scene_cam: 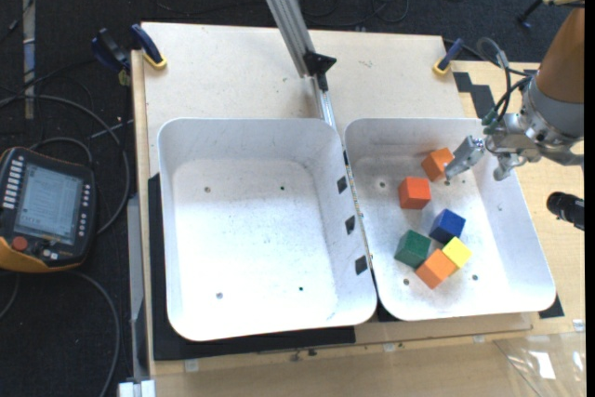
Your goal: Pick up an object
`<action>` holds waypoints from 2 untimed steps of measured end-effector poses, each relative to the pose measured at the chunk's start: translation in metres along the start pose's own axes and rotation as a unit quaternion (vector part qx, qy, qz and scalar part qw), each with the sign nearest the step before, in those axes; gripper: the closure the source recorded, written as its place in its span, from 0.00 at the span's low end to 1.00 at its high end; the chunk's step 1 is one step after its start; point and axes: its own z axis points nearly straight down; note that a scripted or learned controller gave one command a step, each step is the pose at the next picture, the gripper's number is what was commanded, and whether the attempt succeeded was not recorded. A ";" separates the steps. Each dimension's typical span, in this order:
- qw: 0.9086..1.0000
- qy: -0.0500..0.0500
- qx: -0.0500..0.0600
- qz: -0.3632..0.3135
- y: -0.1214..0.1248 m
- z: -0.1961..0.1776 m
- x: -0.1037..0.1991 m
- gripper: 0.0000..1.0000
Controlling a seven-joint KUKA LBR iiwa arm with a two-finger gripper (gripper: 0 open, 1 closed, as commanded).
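Observation:
The right bin (521, 284) holds several small cubes. An orange cube (434, 164) lies near its back, with an orange-red cube (415, 192) just in front of it. Further forward sit a blue cube (448, 224), a green cube (412, 248), a yellow cube (456, 252) and another orange cube (434, 270), packed close together. My gripper (484, 163) hangs over the bin's back right part, open, with nothing between its fingers. Its left finger (461, 160) is right beside the back orange cube.
The left bin (177, 200) stands beside the right one, sharing a middle wall. A slanted aluminium bar (279, 0) reaches down to the bins' back junction. A teach pendant (45, 209) lies off the bench at the left. Clamps (149, 46) grip the board's back corners.

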 end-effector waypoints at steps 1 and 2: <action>1.000 0.000 0.000 0.000 0.000 0.000 0.000 0.00; 1.000 -0.001 -0.001 -0.002 0.035 0.146 0.019 0.00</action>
